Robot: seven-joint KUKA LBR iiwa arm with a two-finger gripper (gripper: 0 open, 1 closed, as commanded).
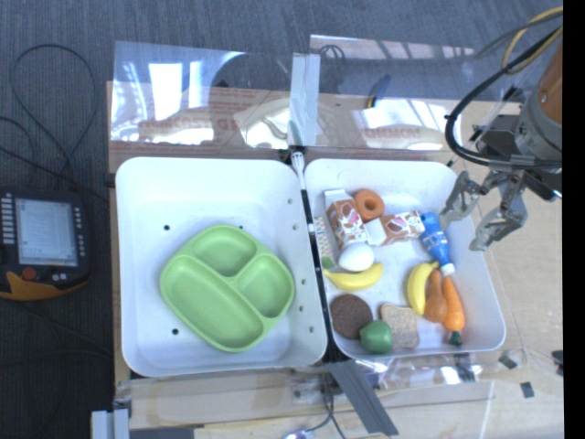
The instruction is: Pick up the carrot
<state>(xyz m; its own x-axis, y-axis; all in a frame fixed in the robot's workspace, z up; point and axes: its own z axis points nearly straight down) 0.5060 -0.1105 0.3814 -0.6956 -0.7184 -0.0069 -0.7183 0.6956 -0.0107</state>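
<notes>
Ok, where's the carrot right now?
The carrot lies in the right bin, near its right wall at the front, beside a banana and just below the blue bottle.

Bright toy food against two white bins

The left bin (pixel 137 245) is white and carries a pale green plate (pixel 227 286); the right bin (pixel 480 327) is white too. In it lie an orange carrot (pixel 452 305), two yellow bananas (pixel 355 279) (pixel 418 286), a blue bottle (pixel 436 242), a white egg (pixel 356 258), a brown doughnut (pixel 368 204), a dark brown cookie (pixel 350 314) and a green pepper (pixel 376 337).
</notes>
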